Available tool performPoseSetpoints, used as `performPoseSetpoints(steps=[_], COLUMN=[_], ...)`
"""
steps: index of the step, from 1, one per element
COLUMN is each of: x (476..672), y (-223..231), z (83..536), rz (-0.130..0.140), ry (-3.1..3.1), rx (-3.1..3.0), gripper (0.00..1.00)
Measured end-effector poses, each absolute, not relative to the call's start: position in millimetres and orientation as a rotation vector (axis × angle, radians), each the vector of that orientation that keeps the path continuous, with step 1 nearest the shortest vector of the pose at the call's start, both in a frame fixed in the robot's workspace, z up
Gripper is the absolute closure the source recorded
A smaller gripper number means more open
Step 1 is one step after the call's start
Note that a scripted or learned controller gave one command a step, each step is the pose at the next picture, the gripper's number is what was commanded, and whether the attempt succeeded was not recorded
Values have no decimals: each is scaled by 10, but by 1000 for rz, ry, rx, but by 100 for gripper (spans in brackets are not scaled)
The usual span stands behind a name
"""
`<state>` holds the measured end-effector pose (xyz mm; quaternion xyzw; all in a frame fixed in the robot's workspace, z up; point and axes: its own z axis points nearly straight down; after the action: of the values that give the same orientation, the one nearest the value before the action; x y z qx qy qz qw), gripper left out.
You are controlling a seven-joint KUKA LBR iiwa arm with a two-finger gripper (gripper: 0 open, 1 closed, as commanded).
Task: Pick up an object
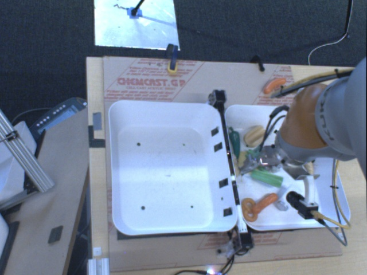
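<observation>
Arm low in right bin point(330, 213), tool point(252, 164) down among clutter near green cylinder point(266, 177). Tool state: cannot tell, wrist hides it. Orange scissors point(257, 205) and tan piece point(254, 134) nearby. Step, by my reading: reach for grasp. Next: close, lift straight up.

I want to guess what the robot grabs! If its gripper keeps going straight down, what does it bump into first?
Probably the long green plastic piece lying in the right white bin. The gripper hangs right by it, pointing down. Depth is hard to judge from above, so it might meet the bin floor beside it instead.
</observation>
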<state>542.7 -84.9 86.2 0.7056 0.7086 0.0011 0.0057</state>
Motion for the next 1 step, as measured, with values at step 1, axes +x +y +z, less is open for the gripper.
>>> performPoseSetpoints(steps=[1], x=[5939], y=[-916], z=[855], rz=[6], ry=[2223], rx=[2211], gripper=[0])
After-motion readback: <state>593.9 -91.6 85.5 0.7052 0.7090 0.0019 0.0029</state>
